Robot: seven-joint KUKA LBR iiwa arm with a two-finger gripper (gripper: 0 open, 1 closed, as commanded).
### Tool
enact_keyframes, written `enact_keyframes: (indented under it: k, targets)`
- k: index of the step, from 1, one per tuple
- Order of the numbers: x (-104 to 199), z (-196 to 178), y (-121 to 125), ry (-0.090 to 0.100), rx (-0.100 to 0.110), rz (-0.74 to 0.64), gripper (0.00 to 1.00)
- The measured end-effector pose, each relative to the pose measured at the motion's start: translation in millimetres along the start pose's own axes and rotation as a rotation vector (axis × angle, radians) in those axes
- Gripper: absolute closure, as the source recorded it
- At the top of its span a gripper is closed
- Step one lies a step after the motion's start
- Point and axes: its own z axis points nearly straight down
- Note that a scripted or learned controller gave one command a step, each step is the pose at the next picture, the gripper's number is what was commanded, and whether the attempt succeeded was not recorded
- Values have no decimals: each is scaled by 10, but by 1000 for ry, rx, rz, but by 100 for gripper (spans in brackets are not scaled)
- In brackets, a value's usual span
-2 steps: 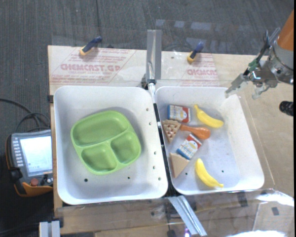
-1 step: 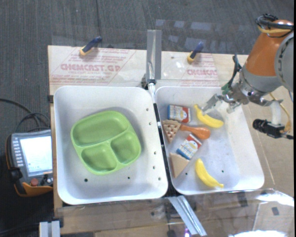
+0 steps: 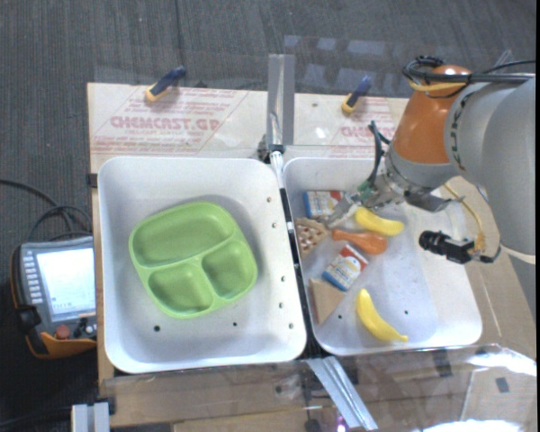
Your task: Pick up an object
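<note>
- The claw (image 3: 365, 197) hangs low over the far part of the right bin (image 3: 450, 327). Honestly, I can't tell if it's open or closed, since the wrist hides too much of it.
- The closest candidate, imo, is the banana (image 3: 381, 222). It lies on the bin floor just below the claw in the picture and a touch toward the view's right. They look nearly in contact, but I can't say for sure.
- Its long axis runs roughly across the view, with the right end dipping a little. My guess is the claw should close across that line, not along it.
- The main crowding comes from a carrot (image 3: 362, 239) that lies right against the banana's lower side. It sits just under the claw and roughly parallel to the banana. A sloppy drop could catch both or shove one off the other.
- A packet (image 3: 319, 203) sits to the claw's left at about the same height.
- A waffle (image 3: 308, 235) is below-left of the claw, against the bin wall.
- A carton (image 3: 344, 269) lies further below the claw, past the carrot.
- A brown wedge (image 3: 322, 300) sits beyond the carton, lower-left.
- A second banana (image 3: 378, 319) is well below the claw with bare floor around it. It would be the cleaner grab, but it's the farthest one.
- The left bin (image 3: 117, 241) with its green plate (image 3: 193, 257) is way off to the claw's left and not in the way.
</note>
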Motion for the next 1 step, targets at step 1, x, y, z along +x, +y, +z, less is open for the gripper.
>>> enact_keyframes:
  k: [1]
  targets:
    - [20, -100, 16, 5, -2, -1, 100]
